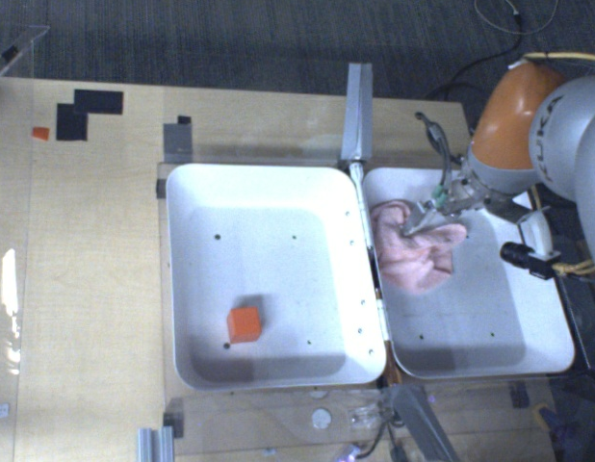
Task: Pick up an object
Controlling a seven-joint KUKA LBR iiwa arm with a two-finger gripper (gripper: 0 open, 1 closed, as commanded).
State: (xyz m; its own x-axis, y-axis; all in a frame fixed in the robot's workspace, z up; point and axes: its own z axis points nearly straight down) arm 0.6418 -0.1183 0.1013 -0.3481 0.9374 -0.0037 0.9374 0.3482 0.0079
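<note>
A crumpled pink cloth [415, 256] lies in the upper left part of the right bin [490, 349], close to the divider between the bins. My gripper [419, 222] comes in from the right and is down on the cloth's upper edge, its tip touching the fabric. The cloth rests on the bin floor. A small orange block [245, 324] sits in the lower left part of the left bin [278, 200], far from the gripper.
The grey arm with its orange band [514, 114] hangs over the right bin's upper right corner. A metal post [356, 114] stands behind the gap between the bins. Black shapes [84, 112] lie on the bench at far left.
</note>
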